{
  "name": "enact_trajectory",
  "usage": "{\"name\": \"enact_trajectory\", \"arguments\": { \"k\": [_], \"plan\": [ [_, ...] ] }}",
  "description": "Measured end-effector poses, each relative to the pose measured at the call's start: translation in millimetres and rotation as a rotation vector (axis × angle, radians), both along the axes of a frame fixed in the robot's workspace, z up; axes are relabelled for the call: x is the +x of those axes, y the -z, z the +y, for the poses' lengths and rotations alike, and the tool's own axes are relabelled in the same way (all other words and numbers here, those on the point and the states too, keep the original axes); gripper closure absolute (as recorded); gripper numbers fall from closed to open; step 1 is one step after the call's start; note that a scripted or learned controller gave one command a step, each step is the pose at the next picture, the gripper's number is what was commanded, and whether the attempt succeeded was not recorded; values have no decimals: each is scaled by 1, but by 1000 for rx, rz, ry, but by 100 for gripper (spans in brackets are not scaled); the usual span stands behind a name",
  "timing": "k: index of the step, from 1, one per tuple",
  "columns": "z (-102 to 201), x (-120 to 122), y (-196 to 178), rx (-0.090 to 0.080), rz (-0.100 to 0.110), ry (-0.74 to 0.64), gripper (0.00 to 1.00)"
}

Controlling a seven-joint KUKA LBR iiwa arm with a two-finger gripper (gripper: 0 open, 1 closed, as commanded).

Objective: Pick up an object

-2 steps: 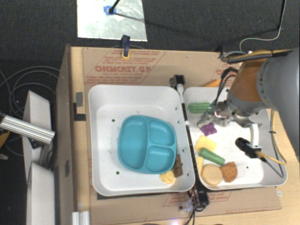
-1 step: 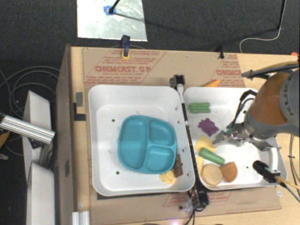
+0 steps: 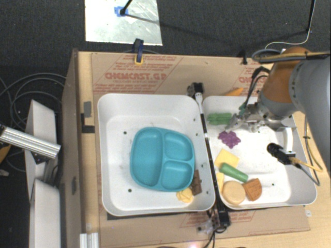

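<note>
On cardboard-covered bench [image 3: 155, 71]: two white bins [image 3: 111, 138]; dark carpet [image 3: 36, 30] around.

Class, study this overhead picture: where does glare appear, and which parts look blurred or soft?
Camera view: strong glare on the shiny metal sheet lying on the dark floor at top; the white bins are bright and nearly washed out; the gripper looks soft and smeared; the blue divided plate stays fairly crisp.

Two white bins [image 3: 155, 105] of smooth, faintly glossy plastic are seen. The blue divided plate [image 3: 162, 159] is matt plastic. The bench [image 3: 155, 74] is covered with printed brown cardboard. The arm [image 3: 310, 87] is finished in smooth grey, with a glossy orange band [image 3: 276, 84].
</note>
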State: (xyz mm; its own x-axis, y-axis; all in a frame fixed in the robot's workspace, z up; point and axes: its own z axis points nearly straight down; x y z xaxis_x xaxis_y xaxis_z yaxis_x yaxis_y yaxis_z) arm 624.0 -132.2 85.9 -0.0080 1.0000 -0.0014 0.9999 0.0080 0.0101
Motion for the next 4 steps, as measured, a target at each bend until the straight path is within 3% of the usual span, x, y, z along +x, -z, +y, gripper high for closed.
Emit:
{"name": "enact_trajectory", "arguments": {
  "k": [1, 2, 3, 4],
  "plan": [
    [-5, -115, -8, 2, 16, 11, 0],
    [-44, -61, -16, -3, 3, 5, 0],
    [22, -40, -64, 3, 2, -3, 0],
    [27, -39, -1, 2, 13, 3, 0]
  ]
}}
